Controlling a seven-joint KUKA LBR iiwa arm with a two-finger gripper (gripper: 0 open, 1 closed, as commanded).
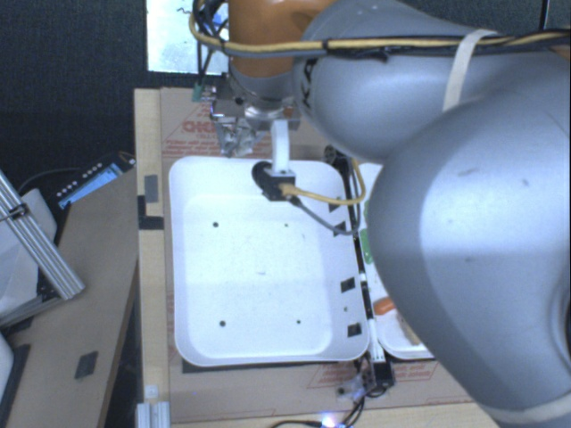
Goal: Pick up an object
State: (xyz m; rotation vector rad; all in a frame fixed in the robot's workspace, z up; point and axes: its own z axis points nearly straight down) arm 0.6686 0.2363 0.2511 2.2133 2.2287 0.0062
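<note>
Grey arm [419,150] reaches across from right, blocking most of right bin [406,341]; orange object [384,308] peeks out there at its left edge, likely the pick target. Gripper [236,136] hangs past far rim of left bin [259,266], well apart from that object, nothing seen in it; open or closed — cannot tell, too cluttered. Cardboard sheet [178,123] under bins, wooden bench [71,346], dark backdrop behind

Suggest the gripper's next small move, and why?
Probably swing toward the right bin. The gripper sits over the far rim of the left bin, while an orange object shows in the right one, beside the arm.
</note>
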